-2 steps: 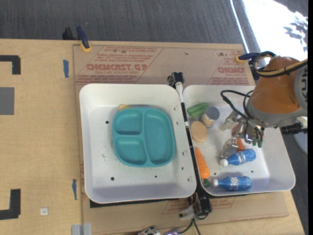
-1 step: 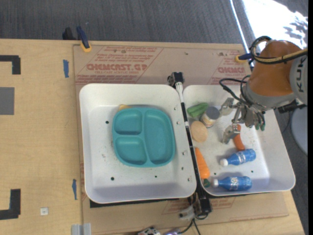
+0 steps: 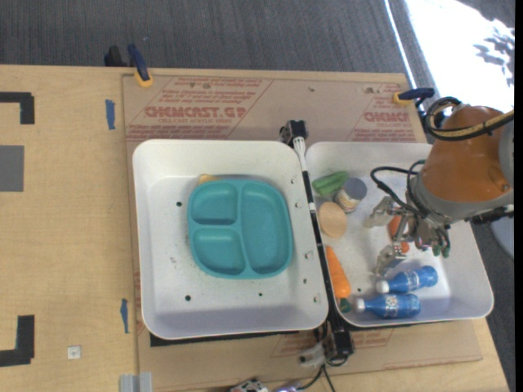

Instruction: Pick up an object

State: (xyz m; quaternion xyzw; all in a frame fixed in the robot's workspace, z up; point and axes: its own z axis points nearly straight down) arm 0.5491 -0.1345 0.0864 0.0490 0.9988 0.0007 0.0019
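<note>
My gripper [image 3: 384, 237] hangs low over the right bin [image 3: 470, 300], just above two blue bottles [image 3: 409, 281] [image 3: 391, 305] lying near the bin's front wall. It is open, and between its fingers I see nothing but white bin floor. To its left lie a beige egg-shaped piece [image 3: 333, 219], a green piece [image 3: 329, 184], a small grey-blue piece [image 3: 353, 191] and an orange carrot [image 3: 338, 274] along the bin's left wall. The arm's orange band [image 3: 462, 166] covers the bin's right side.
The left bin [image 3: 155, 219] holds a teal divided plate [image 3: 240, 227]. Both bins rest on a cardboard sheet [image 3: 204, 109] clamped at the back. A black clip [image 3: 292, 131] sits where the bins meet.
</note>
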